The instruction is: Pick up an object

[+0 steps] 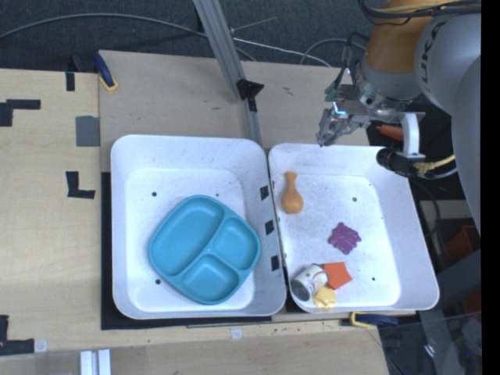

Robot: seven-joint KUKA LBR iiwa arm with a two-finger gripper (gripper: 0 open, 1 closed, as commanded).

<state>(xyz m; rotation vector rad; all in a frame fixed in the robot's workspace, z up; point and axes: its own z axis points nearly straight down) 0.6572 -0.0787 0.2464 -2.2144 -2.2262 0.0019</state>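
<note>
While the gripper [330, 130] hangs above the far rim of the right bin [406, 217], nothing lies between its fingers, and from this slant I cannot tell how far apart they stand. Taking that bin as the landmark, every loose candidate for the pick lies inside it: an orange bottle-shaped toy [291, 194] near its far-left corner, close to the wall shared with the left bin [125, 209]; a purple jagged piece [344, 237] around its middle; and, bunched in its near-left corner, a white cup-like object [308, 281], a flat orange block [337, 273] and a small yellow piece [325, 296], all touching or nearly so. Beyond the shared wall, the left bin holds a blue divided plate [205, 248]. The arm [422, 45] reaches in past the bin's far-right corner over the desk [47, 233]. By my judgement the task is at the approach step, with no grasp begun. The orange toy is the nearest thing to the gripper and stands apart from the rest, so it looks the cleanest target; the next move would call for travelling inward from the far rim, centring over the toy's body and descending without clipping the wall beside it. The cluster in the near-left corner looks riskier, since closing on one piece could push its neighbours.
</note>
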